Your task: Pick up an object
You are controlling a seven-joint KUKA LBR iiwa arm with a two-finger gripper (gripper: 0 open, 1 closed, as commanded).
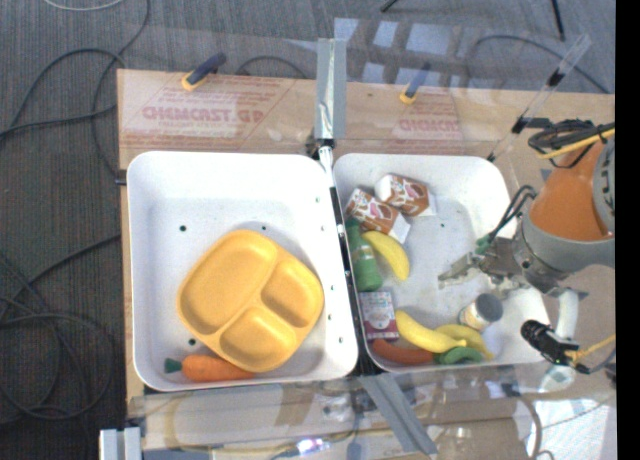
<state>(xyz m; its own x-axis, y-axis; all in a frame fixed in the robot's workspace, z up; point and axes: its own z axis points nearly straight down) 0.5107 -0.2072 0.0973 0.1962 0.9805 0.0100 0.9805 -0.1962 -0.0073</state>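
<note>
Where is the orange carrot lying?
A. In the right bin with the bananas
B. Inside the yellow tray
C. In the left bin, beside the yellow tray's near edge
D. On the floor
C: the orange carrot lies on the floor of the left shallow white bin, against the near edge of the yellow plastic divided tray, not inside its compartments.

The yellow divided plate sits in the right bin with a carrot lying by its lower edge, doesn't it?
Not quite. The camera view shows the yellow divided plate in the left bin, not the right one. The rest holds: a carrot lies by its lower edge.
</note>
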